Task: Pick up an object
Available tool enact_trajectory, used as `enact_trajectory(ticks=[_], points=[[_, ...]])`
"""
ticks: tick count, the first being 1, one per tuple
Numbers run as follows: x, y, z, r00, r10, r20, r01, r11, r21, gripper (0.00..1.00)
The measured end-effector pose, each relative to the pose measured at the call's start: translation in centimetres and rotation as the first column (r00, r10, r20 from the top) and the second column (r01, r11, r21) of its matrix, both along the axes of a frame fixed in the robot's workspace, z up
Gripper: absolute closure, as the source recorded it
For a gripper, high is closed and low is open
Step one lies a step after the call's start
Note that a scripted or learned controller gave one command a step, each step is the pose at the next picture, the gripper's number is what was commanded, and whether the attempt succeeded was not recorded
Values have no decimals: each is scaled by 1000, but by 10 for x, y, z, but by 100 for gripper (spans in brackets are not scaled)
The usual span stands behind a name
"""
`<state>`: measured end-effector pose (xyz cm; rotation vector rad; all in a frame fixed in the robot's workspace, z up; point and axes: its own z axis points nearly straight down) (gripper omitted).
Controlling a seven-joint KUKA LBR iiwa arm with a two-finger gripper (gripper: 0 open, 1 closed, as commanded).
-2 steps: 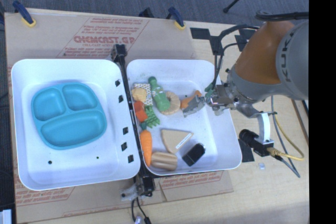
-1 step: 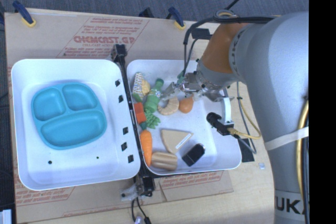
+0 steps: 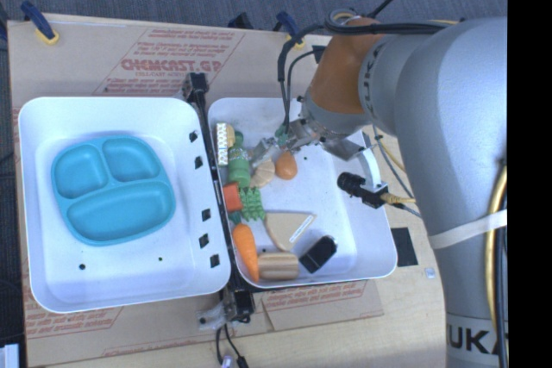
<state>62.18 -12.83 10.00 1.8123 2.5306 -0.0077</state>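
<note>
The right bin holds several small items. An orange egg-shaped piece lies near its middle, with a beige piece and a green piece to its left. A corn cob rests by the bin's left wall. Toward the front lie a carrot, a wooden cylinder, a black block and a beige wedge. My gripper hangs low over the back of this bin, just above the orange piece and the beige piece. Nothing is visibly held.
The left bin holds a blue divided plate. A black clip strip runs between the bins. My grey arm covers the right bin's back right corner, and cables trail over its right rim.
</note>
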Motion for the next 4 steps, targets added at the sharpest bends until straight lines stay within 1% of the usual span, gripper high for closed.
enact_trajectory(ticks=[1,2,3,4], points=[[0,4,9,1000,5,-6,-5,1000,8,100],[0,-1,10,1000,2,-4,-2,1000,0,0],[0,1,20,1000,8,-6,-8,1000,4,100],[0,0,20,1000,7,-6,-7,1000,2,0]])
